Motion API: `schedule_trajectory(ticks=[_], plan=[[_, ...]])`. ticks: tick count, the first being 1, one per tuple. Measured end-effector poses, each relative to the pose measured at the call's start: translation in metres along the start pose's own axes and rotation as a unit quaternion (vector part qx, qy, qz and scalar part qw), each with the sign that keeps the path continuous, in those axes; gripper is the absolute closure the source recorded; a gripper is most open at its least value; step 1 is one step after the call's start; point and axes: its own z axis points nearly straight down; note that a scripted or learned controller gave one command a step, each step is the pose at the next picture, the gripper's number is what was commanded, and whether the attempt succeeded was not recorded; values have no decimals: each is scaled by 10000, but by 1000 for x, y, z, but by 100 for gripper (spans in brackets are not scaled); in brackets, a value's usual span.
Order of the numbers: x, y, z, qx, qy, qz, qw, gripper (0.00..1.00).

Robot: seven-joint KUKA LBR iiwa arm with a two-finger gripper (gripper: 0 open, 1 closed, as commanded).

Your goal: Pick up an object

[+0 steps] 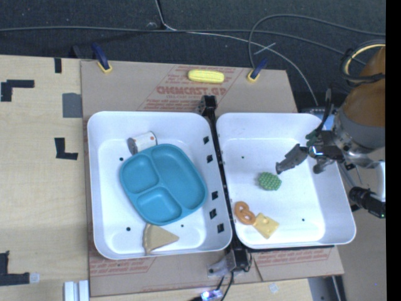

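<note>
The right bin holds a green knobbly ball, an orange pretzel-like ring and a yellow cheese-like wedge. My gripper hangs over the right half of this bin, just right of and slightly above the green ball. Its two dark fingers are spread apart, with nothing between them. The left fingertip ends close to the ball's upper right edge; I cannot tell if it touches.
The left bin contains a blue divided plate, a small can lying at its upper left, and a tan wedge at the front. A yellow oblong toy lies on the cardboard behind the bins.
</note>
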Motion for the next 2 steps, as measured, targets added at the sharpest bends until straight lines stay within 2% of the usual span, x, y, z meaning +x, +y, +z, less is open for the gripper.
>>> schedule_trajectory(ticks=[1,2], plan=[[-1,-8,46,20,1,8,10000,0],[-3,-8,110,27,5,8,10000,0]])
